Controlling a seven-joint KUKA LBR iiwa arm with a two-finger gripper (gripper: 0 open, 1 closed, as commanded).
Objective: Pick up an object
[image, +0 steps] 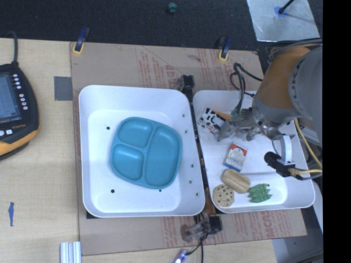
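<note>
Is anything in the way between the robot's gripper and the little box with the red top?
Nothing visible blocks it. The gripper sits low in the right bin, beside the black-and-white toy. The little box lies just below it with bare white floor between. The bread roll and cookie lie farther down.

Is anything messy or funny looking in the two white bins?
Nothing looks spilled or broken. The blue plate sits slightly askew in the left bin. In the right bin, the cookie, bread roll and green toy huddle together at the near edge.

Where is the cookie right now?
The cookie lies in the right bin, at its near left corner, beside the bread roll and left of the green toy.
</note>
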